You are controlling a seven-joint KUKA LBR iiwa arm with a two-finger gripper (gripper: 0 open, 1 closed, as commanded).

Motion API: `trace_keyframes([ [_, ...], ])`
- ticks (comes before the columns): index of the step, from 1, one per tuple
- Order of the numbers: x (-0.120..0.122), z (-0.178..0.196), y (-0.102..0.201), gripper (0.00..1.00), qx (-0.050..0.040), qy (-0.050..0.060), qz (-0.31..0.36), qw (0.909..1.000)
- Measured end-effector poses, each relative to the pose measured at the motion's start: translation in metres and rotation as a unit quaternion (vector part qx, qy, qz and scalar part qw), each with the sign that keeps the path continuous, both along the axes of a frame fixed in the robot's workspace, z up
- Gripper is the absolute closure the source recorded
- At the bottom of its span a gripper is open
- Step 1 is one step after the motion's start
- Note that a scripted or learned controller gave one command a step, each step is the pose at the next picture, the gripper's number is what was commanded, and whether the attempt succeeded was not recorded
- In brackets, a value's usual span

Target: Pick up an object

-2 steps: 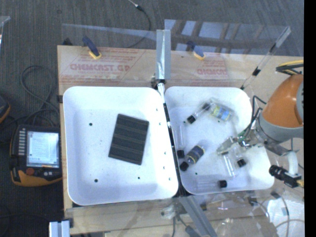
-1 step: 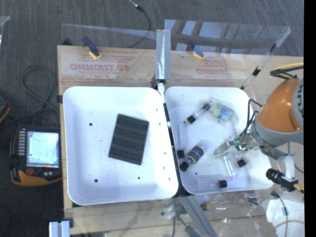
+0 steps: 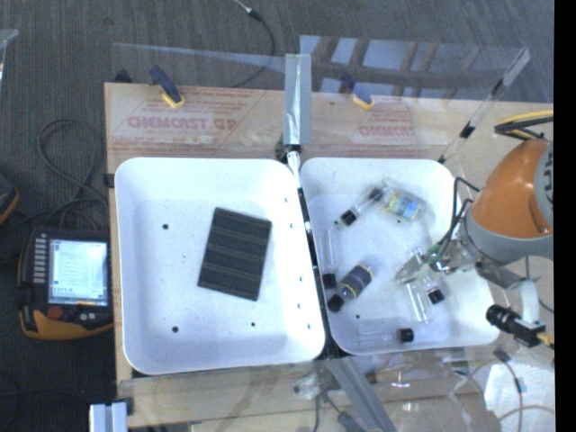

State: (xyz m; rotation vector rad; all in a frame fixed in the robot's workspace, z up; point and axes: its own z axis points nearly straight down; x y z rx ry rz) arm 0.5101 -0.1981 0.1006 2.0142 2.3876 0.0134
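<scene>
We found the gripper (image 3: 434,261) low near the right bin's (image 3: 378,171) right edge among clear vials (image 3: 417,300); whether it gripped anything we could not tell. Lifting remained.

Grey carpet (image 3: 378,7) around wooden bench (image 3: 207,124)

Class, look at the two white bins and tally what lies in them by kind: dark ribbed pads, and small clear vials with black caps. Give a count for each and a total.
Dark ribbed pad: 1, in the left bin.
Clear vials with black caps: about 6, scattered in the right bin, for instance and; overlaps make this count uncertain.
Total: about 7.
</scene>
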Motion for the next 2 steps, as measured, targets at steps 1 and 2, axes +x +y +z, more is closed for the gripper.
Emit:
trace_keyframes([
  [1, 0.032, 0.005, 0.024, 1.00, 0.0034, 0.011, -0.033, 0.9994],
  [2, 0.026, 0.103, 0.072, 1.00, 0.0024, 0.010, -0.023, 0.9997],
])
